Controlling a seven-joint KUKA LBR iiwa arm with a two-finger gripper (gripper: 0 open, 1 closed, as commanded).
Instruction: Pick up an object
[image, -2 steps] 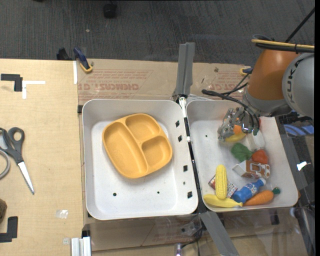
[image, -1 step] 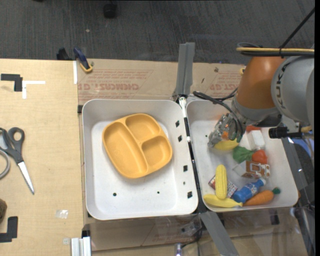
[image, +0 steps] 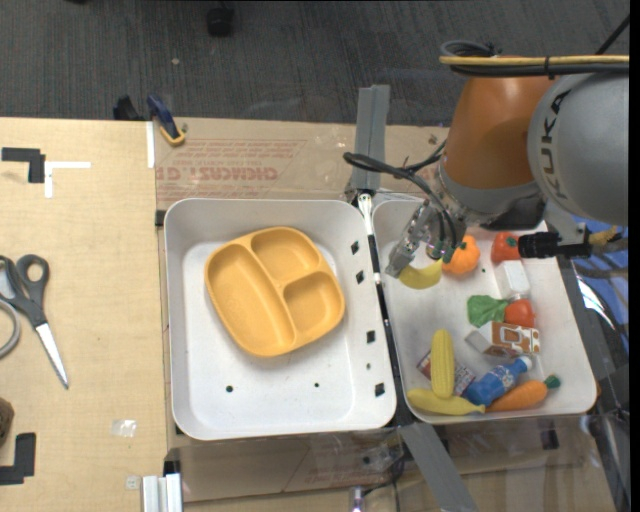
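arm (image: 520, 120) reaches down-left, gripper (image: 420, 250) low over right bin (image: 575, 330).

Dark grey carpet (image: 300, 50) across the top, ribbed texture, with a black object (image: 220, 18) on it near the upper edge, too small to identify. Light wood bench (image: 80, 300) fills the left side. Cardboard sheet (image: 250, 160) lies flat behind the bins, with mirrored red print on it. Blue clamp (image: 165, 120) at the cardboard's upper left corner. Scissors (image: 38, 310), grey handles, rest on the bench at far left, blades pointing down-right. Black brackets (image: 25, 160) and white tape (image: 65, 168) near the bench's upper left corner. Grey post (image: 372, 125) stands upright behind the bins. Light even, shadows soft.
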